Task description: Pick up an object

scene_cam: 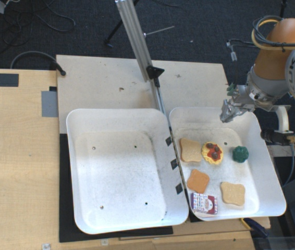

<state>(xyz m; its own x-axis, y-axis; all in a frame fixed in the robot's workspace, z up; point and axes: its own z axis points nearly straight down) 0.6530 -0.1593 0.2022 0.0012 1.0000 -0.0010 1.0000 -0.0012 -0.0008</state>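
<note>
The right bin [257, 134] holds several toy foods: a tan bread slice [190, 150], a small pizza with red toppings [212, 153], a green broccoli-like piece [240, 153], an orange square [198, 180], a second toast slice [233, 194] and a red-and-white packet [204, 203]. My gripper [228, 113] hangs over the bin's far right corner, above and beyond the green piece, well apart from every object. Nothing shows between its fingers.
The left bin [80, 139] stands beside the right one, with a divider and black clips [171, 150] between them. A slanted aluminium bar [137, 40] rises behind the bins. Wooden bench [17, 155] lies to the left.
</note>
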